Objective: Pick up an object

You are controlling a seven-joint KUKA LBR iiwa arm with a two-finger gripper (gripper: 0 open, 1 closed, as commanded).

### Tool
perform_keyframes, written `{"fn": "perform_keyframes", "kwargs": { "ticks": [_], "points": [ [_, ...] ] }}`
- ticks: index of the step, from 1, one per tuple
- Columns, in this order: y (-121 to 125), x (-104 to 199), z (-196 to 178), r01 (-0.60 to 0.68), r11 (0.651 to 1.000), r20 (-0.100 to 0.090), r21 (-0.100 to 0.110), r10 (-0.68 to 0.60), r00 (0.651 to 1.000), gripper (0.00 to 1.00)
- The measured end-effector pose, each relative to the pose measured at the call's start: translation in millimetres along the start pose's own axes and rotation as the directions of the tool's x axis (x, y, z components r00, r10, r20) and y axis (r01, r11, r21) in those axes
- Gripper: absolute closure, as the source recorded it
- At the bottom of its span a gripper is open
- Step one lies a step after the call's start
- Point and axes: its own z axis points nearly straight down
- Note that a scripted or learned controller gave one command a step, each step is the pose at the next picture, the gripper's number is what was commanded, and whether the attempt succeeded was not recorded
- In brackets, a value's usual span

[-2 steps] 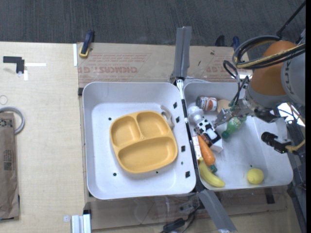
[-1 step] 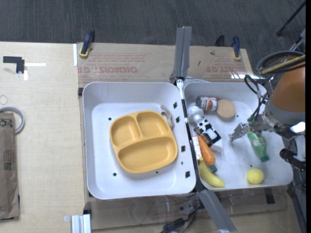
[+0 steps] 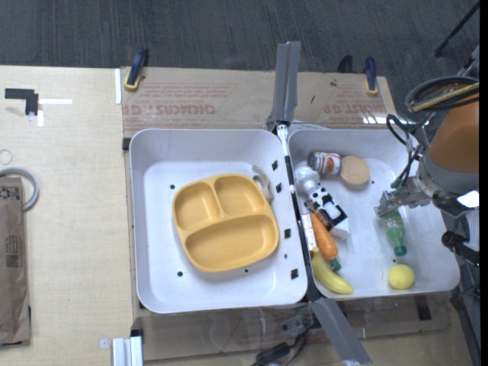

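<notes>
Your gripper [image 3: 394, 202] sits over the green bottle [image 3: 395, 235] at the right bin's [image 3: 427, 287] three o'clock; grasp state unclear. The bottle may roll toward the lemon [image 3: 401, 276] at five.

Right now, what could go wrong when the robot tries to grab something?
The gripper sits right above the green bottle, which lies near the bin wall, so it may slip away. The lemon is round and could roll. The carrot and banana touch, so one may drag the other.
</notes>
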Motion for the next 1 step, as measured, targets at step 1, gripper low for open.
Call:
{"fn": "perform_keyframes", "kwargs": {
  "ticks": [1],
  "points": [
    [3.7, 96.6, -104.7, 0.156, 0.988, -0.002, 0.002, -0.156, 0.988, 1.00]
  ]
}}
